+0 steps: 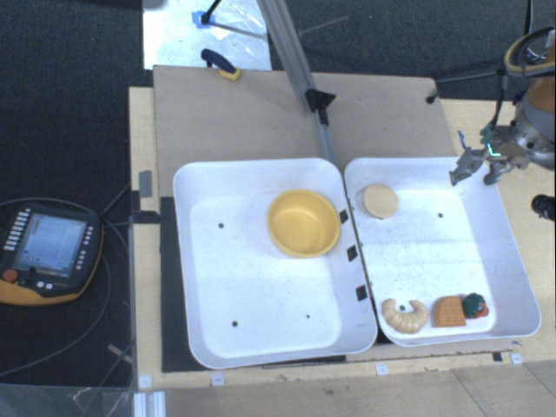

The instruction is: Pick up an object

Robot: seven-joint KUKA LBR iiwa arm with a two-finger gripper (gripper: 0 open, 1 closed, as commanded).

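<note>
So we've got two white bins on the counter (395,111), sitting side by side and touching along their inner edges. The left bin (208,320) has exactly one thing in it: a yellow bowl (303,222), upright, up near the back of the bin and close to the shared edge.

The right bin (508,272) holds four things by our count. One round tan disc (380,201), cookie-looking, lies flat near the back left corner. Then three items line up along the front wall: a curved cream croissant-shaped piece (405,315), an orange square cracker-like piece (449,312) just beside it, and a small red and green thing (474,305) touching the cracker's far side. We can't really tell what that last one is, it's too small.

The pincer (476,167) hangs at the back right rim of the right bin, right over the edge. Its two fingers look spread apart, and we see nothing between them. From the pincer, the disc is off to the left at about the same depth, well apart. The three front-row items are nearer the camera than the pincer, also well apart. The bowl is farther left still, past the disc.

One teach pendant (45,250) lies off the counter far to the left, and one blue and yellow clamp (219,63) sits at the back.
</note>
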